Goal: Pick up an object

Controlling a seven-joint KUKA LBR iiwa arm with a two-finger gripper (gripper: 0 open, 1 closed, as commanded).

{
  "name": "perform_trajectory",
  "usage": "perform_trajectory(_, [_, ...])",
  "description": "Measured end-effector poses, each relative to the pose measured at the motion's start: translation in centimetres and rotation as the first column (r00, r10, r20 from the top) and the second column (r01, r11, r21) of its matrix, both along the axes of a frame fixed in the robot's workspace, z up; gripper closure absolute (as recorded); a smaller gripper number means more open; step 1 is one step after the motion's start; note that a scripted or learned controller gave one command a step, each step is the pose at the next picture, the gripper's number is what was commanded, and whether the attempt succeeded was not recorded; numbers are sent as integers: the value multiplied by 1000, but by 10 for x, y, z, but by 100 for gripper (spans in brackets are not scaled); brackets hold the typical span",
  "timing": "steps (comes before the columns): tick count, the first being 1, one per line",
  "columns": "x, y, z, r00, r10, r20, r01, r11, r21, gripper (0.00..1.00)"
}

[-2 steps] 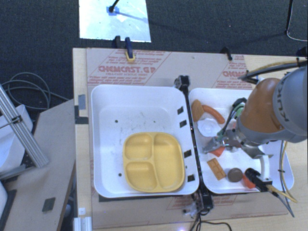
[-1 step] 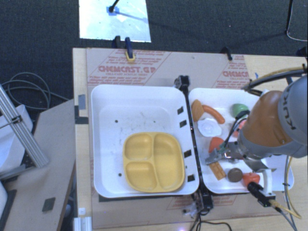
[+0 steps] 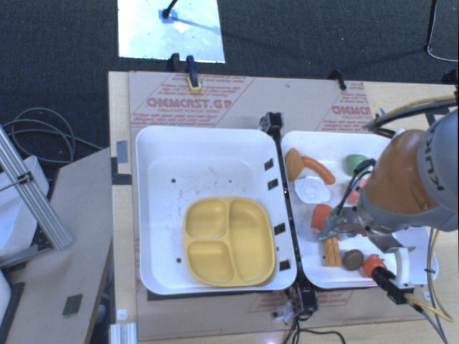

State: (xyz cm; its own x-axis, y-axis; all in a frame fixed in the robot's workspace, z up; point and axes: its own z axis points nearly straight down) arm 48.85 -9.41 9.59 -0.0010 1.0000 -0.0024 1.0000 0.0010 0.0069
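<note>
yellow tray [image 3: 229, 241]: one; white bins [image 3: 161, 192]: two; tool [image 3: 331, 229] state unclear.

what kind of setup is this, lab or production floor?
Likely a robotics lab test bench. Two white bins sit on a taped board, toy food such as a hot dog fills one, a yellow divided plate sits in the other, and loose cables lie on the carpet.

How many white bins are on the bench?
2, side by side: the left bin holds a yellow divided tray; the right bin holds small items under the arm.
</note>
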Motion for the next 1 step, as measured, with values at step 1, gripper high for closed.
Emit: perform_trajectory(1, [47, 79, 94, 1000, 13, 6, -13, 1000, 5, 100])
